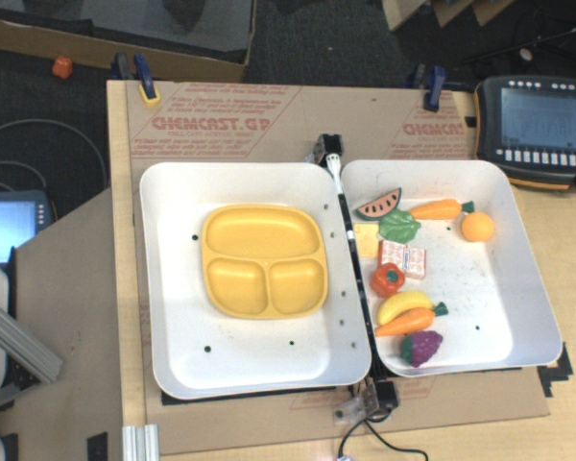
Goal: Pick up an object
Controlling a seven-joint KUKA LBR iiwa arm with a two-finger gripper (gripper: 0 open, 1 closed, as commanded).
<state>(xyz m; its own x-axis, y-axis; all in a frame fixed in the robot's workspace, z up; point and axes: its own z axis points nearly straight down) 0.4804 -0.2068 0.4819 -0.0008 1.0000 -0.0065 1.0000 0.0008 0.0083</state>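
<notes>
Camera view, your stock: left bin (163,257) bearing a yellow divided plate (265,260); right bin (499,286) holding toy foods towards its left side, namely watermelon slice (378,203), carrot (434,209), orange (477,227), tomato (388,279), banana (404,305), purple grapes (421,347); gripper state you cannot tell.

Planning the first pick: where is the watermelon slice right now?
The watermelon slice lies in the right bin, near its upper-left corner, just above the green leafy piece and left of a carrot.
</notes>
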